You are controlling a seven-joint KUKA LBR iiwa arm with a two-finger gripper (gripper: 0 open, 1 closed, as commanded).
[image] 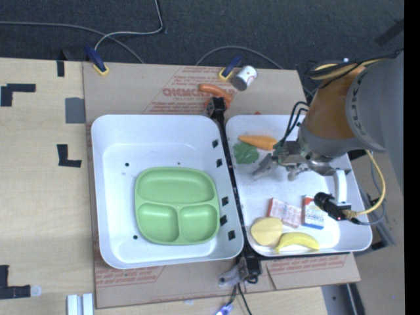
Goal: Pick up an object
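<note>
Near the right bin's [357, 245] back edge, the hand [268, 167] hangs open beside the carrot [258, 141]; closing here may miss it

1. My worktop [39, 176] is pale wood, with black tape marks at the frame's left.
2. A cardboard sheet [157, 90] lies across its middle.
3. Two white bins sit there: left bin [111, 136], right bin [357, 241].
</note>
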